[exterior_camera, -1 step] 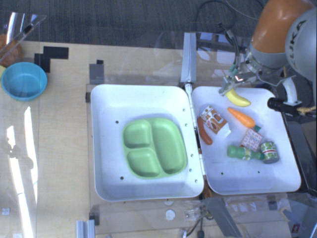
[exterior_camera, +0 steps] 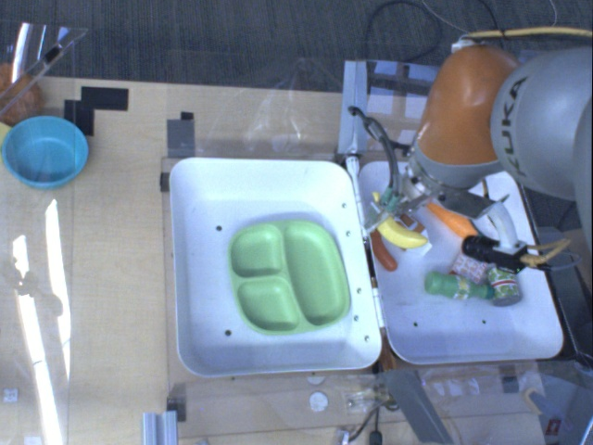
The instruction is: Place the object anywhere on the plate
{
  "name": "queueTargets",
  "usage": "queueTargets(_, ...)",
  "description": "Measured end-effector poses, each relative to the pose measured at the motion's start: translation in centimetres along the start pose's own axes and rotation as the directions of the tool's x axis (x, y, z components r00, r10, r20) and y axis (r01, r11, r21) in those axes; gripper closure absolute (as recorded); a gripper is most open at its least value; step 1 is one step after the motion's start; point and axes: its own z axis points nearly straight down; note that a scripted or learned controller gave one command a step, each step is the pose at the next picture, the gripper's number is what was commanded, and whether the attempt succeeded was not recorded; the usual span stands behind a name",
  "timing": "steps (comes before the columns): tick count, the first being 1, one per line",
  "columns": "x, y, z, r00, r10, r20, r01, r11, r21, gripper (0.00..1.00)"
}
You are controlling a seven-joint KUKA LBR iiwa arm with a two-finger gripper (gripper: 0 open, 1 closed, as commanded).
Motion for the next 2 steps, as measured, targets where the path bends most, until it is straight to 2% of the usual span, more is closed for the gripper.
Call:
queueTargets(1, 7.72, -2.31, -0.05, 0.991, -0.132, 0.0, 0.132, 0.991, -0.001, 1.0)
queueTargets(2, 7.68, -2.32, -0.06, 0.991, -0.131, 0.0, 0.131, 0.991, -0.002, 0.0)
